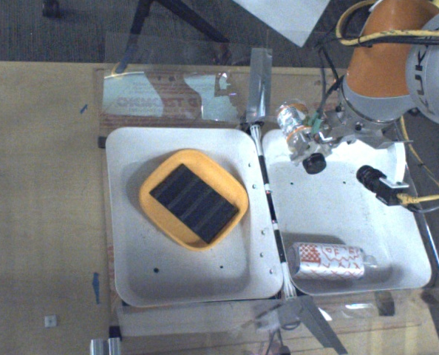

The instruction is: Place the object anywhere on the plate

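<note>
- A yellow plate (194, 198) with a dark ribbed centre sits in the left bin (123, 220).
- The tool (302, 140) hangs over the right bin's (397, 235) far-left corner; its grip can't be told.
- A red-patterned white tube (329, 259) lies against that bin's near wall.

I'm working in a robotics lab, and it shows all around my jaws. Beneath them sits a plain wooden bench (42, 198) carrying two shallow white bins, the left bin (123, 257) away to the side of my jaws and the right bin (419, 265) directly under them. Yellow cables (349, 17) loop over my orange-banded arm (389, 43) just behind the jaws. Well beyond them, on dark carpet, stands the black base of an office chair (131, 6). Taped clear sheeting (175, 95) lies past the bins.
</note>
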### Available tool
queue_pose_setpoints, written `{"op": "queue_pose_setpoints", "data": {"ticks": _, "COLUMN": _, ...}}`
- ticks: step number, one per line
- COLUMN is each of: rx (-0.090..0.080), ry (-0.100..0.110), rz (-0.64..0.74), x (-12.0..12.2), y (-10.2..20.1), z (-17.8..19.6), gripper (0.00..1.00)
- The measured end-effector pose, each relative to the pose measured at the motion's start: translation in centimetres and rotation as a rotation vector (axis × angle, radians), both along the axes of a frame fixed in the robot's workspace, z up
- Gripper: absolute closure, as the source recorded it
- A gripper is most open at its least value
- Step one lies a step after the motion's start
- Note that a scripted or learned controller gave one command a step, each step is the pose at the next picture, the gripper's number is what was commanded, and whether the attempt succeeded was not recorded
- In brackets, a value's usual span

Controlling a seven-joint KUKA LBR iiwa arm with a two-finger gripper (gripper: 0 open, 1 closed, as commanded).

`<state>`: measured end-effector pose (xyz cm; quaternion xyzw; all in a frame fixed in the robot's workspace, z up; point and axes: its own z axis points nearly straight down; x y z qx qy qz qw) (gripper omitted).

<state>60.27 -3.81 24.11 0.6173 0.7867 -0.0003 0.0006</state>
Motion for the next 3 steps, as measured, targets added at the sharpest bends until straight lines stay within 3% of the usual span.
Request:
{"op": "queue_pose_setpoints", "data": {"ticks": 1, "rx": 0.001, "ry": 0.004, "rz": -0.122, "x": 3.0, "y": -0.8, "z": -5.7, "gripper": 1.00}}
{"op": "queue_pose_setpoints", "data": {"ticks": 2, "rx": 0.001, "ry": 0.004, "rz": -0.037, "x": 2.3, "y": 7.8, "z": -5.7, "gripper": 1.00}}
{"op": "queue_pose_setpoints", "data": {"ticks": 3, "rx": 0.002, "ry": 0.005, "rz": 0.135, "x": 2.1, "y": 13.8, "z": -7.5, "gripper": 1.00}}
